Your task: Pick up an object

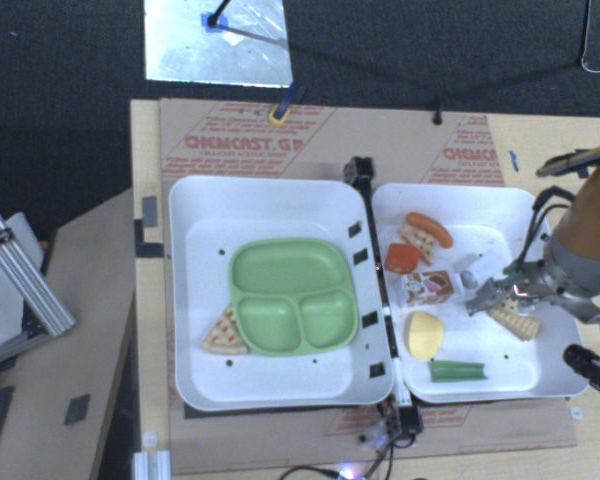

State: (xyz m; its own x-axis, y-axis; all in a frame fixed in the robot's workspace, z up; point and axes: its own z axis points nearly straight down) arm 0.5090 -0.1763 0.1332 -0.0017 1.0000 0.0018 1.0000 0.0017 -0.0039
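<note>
My gripper [492, 296] sits low in the right bin [555, 383], toward its right wall, and I cannot tell how it is set or whether it has anything. Just beside it, touching or nearly so, lies a tan waffle-patterned wedge [515, 320], partly covered by my wrist. Along the near edge lies a flat green bean pod [457, 371], with a pale yellow rounded piece [425, 334] just behind it near the dividing wall. Farther back are a small brown-and-white printed piece [427, 287], a red chunk [403, 258] and a hot dog [427, 230] near the far edge. In the left bin [195, 388] a green divided tray [288, 295] has a pizza slice [223, 333] at its near left corner.
</note>
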